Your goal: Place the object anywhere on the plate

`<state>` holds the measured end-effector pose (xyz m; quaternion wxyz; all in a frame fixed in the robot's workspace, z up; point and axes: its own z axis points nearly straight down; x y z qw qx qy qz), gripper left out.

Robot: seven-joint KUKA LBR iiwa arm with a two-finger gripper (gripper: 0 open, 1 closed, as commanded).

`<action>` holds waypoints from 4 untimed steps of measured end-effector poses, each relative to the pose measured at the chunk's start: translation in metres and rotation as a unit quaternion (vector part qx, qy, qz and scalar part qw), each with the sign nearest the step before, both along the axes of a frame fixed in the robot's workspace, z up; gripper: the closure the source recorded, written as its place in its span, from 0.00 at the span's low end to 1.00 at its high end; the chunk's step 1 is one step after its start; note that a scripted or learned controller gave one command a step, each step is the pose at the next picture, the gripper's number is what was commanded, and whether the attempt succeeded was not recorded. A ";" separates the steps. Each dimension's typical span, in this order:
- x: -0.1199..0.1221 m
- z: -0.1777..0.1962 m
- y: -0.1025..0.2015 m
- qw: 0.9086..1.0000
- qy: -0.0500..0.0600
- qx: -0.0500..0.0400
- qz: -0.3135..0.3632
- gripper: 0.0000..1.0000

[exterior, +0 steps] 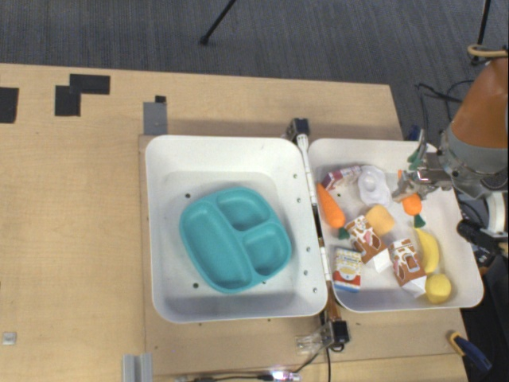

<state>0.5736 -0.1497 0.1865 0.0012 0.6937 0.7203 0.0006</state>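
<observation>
Wooden bench [71, 237], two white bins [159, 237]

Teal divided plate [235, 239] in a white bin [171, 293]; orange carrot [331, 205], yellow banana [429, 250], yellow lemon [437, 287].

At the frame's right edge we see the arm [481, 126]: a broad, rounded orange band [482, 110] sits above a grey wrist section [477, 156], its casing smooth and matte. Below it we make out the gripper [415, 183], a compact cluster of pale metal and dark parts with a small green mark near its top. Dark cabling [483, 233] loops beside the wrist, against a black fitting.
</observation>
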 end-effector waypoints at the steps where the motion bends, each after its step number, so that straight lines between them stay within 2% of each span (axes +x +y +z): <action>1: -0.036 0.030 0.090 0.999 0.001 0.001 -0.055 1.00; 2: 0.015 -0.002 0.135 0.995 0.001 0.001 -0.098 1.00; 3: -0.015 -0.002 0.221 0.987 0.002 0.002 -0.159 1.00; 4: -0.015 -0.002 0.220 0.987 0.001 0.001 -0.159 0.00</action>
